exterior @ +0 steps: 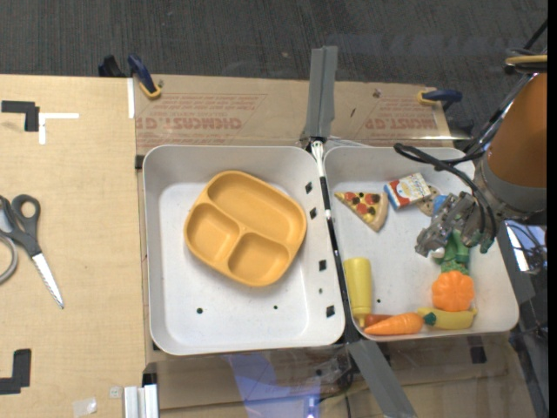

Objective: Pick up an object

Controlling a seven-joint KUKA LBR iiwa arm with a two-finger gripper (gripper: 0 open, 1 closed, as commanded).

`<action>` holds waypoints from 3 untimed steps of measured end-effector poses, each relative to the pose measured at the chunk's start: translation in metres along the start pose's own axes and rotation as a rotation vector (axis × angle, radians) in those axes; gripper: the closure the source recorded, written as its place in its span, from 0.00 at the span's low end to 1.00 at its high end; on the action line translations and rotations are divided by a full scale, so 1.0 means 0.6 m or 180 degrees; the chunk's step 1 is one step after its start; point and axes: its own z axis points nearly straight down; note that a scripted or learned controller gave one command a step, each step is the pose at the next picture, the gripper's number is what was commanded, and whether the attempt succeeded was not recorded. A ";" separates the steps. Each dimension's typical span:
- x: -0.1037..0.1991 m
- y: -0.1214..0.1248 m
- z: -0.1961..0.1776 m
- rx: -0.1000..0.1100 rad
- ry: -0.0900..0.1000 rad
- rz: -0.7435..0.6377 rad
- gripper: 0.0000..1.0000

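White bins [165, 259], orange-yellow divided plate [245, 227], orange pumpkin [452, 292], yellow bottle [359, 286].

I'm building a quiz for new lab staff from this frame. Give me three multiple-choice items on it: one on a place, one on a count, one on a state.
1. Where does the yellow plate lie?
A. left bin
B. right bin
C. on the cardboard

2. How many compartments does the plate have?
A. two
B. three
C. five

3. How does the yellow cylinder sit?
A. lying against the right bin's left wall
B. stacked on the plate
C. outside the bins

Answers:
1 A, it rests on the left bin's floor.
2 B, ridges divide it into three.
3 A, it lies along that wall above the carrot.
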 end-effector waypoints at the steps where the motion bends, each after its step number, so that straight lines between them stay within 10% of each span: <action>1: -0.073 -0.147 0.224 -0.0001 0.0002 -0.0113 1.00; 2: -0.073 -0.146 0.224 0.0000 0.0003 -0.0115 0.00; 3: -0.074 -0.145 0.208 -0.0002 -0.0005 -0.0121 1.00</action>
